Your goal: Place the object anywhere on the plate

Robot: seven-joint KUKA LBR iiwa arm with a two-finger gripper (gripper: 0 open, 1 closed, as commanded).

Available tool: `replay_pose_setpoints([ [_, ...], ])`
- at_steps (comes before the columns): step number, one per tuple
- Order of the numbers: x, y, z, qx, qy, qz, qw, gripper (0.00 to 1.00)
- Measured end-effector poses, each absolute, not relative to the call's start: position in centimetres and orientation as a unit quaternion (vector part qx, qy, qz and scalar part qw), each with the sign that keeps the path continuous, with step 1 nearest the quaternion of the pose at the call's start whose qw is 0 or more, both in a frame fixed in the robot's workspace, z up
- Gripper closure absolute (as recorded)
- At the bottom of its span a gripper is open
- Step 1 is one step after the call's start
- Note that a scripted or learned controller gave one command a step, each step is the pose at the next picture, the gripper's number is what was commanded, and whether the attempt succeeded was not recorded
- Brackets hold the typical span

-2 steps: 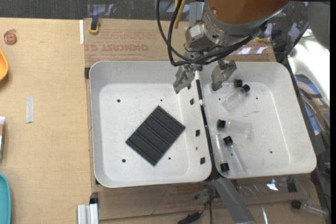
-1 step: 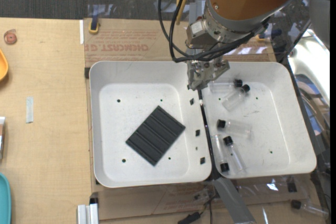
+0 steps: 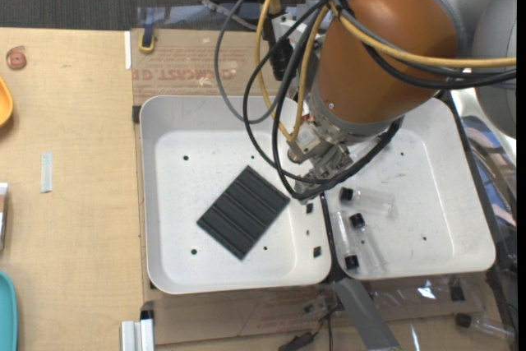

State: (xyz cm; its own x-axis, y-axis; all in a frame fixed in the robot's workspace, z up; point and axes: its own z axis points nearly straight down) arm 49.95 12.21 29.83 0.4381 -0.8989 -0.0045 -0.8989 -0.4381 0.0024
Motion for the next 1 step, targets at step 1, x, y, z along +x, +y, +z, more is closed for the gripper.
replay_pose_setpoints([
  [1, 54.90, 9.95, 28.97, -0.884, 0.468, 0.0018, 0.002, 1.00],
])
